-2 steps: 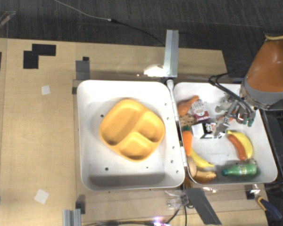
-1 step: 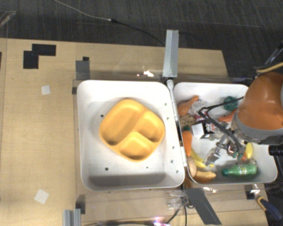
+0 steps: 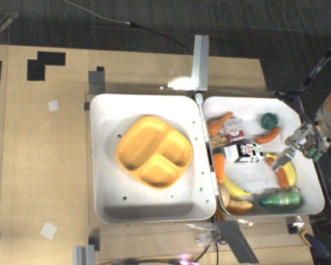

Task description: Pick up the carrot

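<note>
The carrot is a short orange stick lying along the left wall of the right bin, with a small green top at its far end. A banana lies just in front of it. My gripper hangs over the right side of that bin, far to the right of the carrot, with its tip just above a yellow and red fruit. Nothing shows between its tips.
The right bin also holds a green bottle, a bread roll, a small dark box, a red and white packet, a reddish sausage and a dark green ball. A yellow divided plate sits in the left bin.
</note>
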`<action>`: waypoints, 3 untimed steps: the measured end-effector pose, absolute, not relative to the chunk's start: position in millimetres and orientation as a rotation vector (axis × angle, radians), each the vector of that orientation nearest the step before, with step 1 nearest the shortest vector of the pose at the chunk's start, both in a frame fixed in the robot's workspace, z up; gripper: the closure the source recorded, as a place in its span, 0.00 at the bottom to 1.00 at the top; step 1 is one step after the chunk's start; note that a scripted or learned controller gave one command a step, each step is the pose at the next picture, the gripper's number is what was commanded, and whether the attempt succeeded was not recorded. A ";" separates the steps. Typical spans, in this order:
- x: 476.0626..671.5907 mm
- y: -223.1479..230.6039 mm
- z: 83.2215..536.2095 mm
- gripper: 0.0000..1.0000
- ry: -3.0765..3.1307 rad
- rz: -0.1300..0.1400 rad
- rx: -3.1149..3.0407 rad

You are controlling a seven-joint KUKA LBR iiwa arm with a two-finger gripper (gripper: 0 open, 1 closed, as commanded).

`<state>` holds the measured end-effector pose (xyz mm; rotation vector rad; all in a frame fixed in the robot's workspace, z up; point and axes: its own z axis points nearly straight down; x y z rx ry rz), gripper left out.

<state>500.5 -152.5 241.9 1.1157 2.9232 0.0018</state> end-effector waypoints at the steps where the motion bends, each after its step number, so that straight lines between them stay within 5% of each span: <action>1: 501.1 -123.4 101.6 0.00 2.899 0.000 1.227; 2: 489.5 -88.2 162.5 0.00 2.710 0.005 1.578; 3: 486.5 -123.2 108.4 0.00 2.293 0.000 2.148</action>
